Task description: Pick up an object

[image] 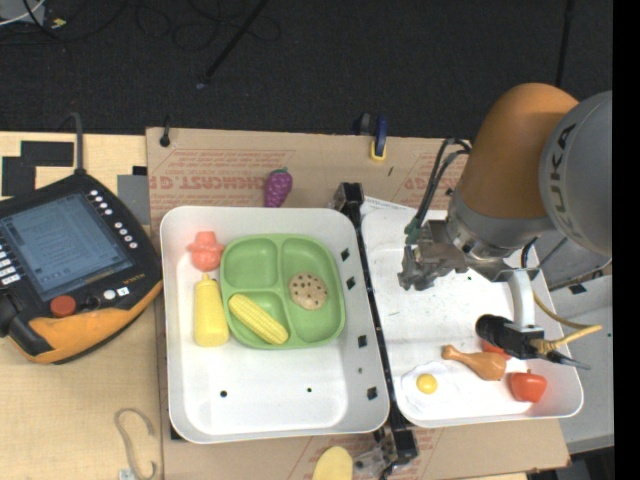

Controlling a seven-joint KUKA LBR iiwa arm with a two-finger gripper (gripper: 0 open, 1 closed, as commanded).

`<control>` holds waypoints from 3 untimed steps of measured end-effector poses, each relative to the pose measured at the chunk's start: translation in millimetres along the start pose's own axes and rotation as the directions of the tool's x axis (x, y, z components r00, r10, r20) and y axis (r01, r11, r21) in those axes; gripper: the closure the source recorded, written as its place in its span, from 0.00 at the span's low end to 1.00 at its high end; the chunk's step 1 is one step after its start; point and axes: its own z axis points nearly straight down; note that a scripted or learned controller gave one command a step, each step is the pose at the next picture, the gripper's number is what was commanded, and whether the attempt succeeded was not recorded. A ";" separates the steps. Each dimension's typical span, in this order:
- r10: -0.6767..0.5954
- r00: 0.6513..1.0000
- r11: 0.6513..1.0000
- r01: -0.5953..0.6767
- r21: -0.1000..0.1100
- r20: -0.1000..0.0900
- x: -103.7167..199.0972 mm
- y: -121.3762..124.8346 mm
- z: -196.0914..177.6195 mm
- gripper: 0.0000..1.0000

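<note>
The pincer point(418, 276) hangs over the upper left of the right bin point(400, 323), nothing visibly in its grip; whether it is open or closed I cannot tell. From it, a fried egg point(427, 383) lies at 6 o'clock, a drumstick point(476, 361) at 5 o'clock and a red piece point(527, 385) beyond that, all apart from the pincer. At 9 o'clock, the left bin point(270, 393) holds a green plate point(250, 263) carrying a cookie point(308, 289) and corn point(258, 318), with a yellow bottle point(209, 311) beside it.
</note>
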 end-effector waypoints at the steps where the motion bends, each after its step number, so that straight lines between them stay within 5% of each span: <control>1: 0.000 1.000 1.000 0.000 0.000 0.000 44.5 9.2 -2.6 1.00; 2: 0.000 1.000 1.000 0.000 0.000 0.001 100.1 24.7 12.9 1.00; 3: 0.002 1.000 1.000 -0.002 0.000 0.001 119.3 32.7 -0.6 1.00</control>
